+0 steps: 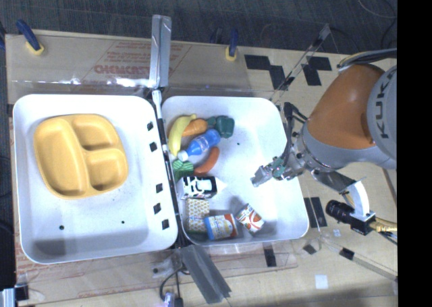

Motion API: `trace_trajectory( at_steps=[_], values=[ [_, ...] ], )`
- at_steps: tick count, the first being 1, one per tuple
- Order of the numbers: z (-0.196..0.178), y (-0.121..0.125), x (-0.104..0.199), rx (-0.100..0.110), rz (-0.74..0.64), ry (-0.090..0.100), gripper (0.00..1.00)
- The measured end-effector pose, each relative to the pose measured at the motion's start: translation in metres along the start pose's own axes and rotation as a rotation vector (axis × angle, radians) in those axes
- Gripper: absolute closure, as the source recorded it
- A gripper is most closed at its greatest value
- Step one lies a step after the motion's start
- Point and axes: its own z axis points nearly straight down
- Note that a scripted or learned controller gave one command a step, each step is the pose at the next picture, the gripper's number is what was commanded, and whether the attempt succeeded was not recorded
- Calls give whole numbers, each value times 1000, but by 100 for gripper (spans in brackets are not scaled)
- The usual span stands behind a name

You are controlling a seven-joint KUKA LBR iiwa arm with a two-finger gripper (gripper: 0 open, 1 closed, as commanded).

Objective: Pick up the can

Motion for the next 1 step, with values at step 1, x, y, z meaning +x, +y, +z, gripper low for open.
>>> trace_trajectory(
  at_steps=[1],
  values=[
    [0,0,0,0,1,0,0]
  ],
)
